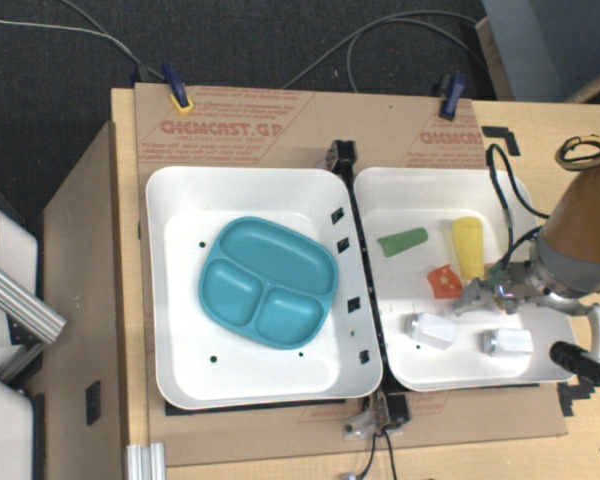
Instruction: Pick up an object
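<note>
The white block and white piece lie at the right bin's front edge, the red piece, yellow bar and green strip behind; the gripper, grip unreadable, hangs beside red, so centre before closing.

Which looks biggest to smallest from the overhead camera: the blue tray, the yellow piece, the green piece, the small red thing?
1. blue tray, by far
2. yellow piece
3. green piece, only slightly smaller than the yellow
4. small red thing

Dark carpet floor; cardboard-topped bench; cables.
</note>
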You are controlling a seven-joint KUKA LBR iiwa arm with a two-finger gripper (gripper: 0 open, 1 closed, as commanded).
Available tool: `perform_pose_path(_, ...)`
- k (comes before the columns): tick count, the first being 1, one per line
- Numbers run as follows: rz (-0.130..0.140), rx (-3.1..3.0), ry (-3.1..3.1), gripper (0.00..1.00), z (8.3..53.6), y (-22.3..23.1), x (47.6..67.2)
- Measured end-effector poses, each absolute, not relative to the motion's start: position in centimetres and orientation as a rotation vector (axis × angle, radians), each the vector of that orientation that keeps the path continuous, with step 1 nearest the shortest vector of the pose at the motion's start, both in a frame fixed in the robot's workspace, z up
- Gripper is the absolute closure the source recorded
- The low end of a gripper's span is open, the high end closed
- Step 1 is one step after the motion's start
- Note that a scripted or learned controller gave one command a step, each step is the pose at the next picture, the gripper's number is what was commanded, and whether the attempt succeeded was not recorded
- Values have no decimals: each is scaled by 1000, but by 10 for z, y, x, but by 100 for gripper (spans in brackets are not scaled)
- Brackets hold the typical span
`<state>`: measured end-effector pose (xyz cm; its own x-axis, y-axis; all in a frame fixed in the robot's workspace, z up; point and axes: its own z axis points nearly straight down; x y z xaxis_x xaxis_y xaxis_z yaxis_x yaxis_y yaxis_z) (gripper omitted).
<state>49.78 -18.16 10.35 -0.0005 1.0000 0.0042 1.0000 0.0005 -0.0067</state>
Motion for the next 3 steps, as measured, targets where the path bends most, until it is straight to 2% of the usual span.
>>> perform_pose_path(1, 1, -2217, -2218, 0, 84, -181, 497)
perform_pose_path(2, -2, -2220, -2220, 100, 96, -181, 498)
perform_pose_path(3, -4, -2224, -2227, 100, 157, -185, 506)
